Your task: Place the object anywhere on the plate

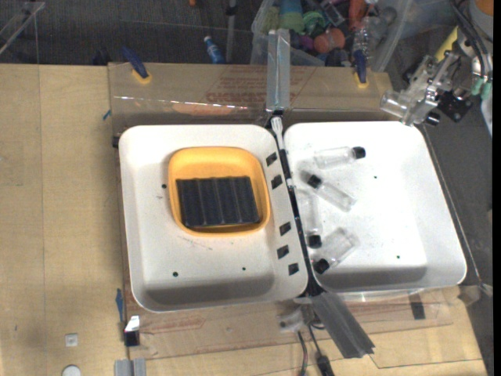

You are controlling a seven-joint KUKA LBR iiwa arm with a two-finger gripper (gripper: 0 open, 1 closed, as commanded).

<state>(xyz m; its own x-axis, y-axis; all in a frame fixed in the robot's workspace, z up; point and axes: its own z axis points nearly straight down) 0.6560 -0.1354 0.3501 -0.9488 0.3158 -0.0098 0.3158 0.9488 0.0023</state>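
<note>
Left bin (149,272): you had the orange plate (178,161) sitting near its middle, a little toward the far wall. The black ridged block (217,200) lay flat on the plate, inside the rim, ridges running front to back. It covered most of the plate's floor.

Right bin (407,210): several clear vials with black caps lay scattered in its left half. One vial (337,157) lay near the far side, cap pointing right. A second (332,193) lay slanted just below it. A third (337,246) lay nearer the front, close to the divider (283,202) between the bins.

Your gripper (405,103) hung off the far right corner of the right bin, outside its rim and well apart from block and plate. Nothing showed in its grasp. You could not have told from this angle whether it was spread or closed.
</note>
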